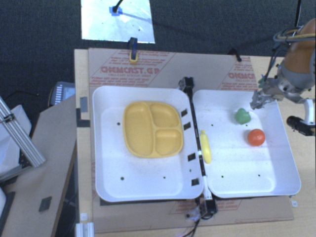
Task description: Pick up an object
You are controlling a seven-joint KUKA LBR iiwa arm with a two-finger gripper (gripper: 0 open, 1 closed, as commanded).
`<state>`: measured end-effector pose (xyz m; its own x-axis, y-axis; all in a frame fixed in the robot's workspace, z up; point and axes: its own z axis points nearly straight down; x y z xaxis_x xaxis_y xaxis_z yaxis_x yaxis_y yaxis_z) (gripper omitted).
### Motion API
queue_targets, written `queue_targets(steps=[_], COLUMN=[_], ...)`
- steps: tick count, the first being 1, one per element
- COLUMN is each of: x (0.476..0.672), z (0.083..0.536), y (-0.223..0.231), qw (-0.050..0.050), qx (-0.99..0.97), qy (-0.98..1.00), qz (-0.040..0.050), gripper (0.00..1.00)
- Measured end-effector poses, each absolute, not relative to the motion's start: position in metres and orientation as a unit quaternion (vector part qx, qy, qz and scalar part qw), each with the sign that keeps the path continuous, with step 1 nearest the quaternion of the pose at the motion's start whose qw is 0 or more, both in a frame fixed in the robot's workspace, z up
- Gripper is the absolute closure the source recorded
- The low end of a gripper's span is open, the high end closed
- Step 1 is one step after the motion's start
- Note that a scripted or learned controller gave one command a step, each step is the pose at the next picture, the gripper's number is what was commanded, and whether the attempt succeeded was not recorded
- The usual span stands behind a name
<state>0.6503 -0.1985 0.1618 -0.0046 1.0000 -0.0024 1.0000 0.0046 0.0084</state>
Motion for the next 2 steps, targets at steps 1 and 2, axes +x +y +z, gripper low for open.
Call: queue_targets(steps=[1, 2], x=[0.652, 0.643], z=[0.217, 0.229], y=[-0.199, -0.143], qw=[0.004, 0.001], qx=[0.705, 0.704], qy=[0.709, 0.711], qz=[0.0020, 0.0016], gripper=[1.00, 1.00])
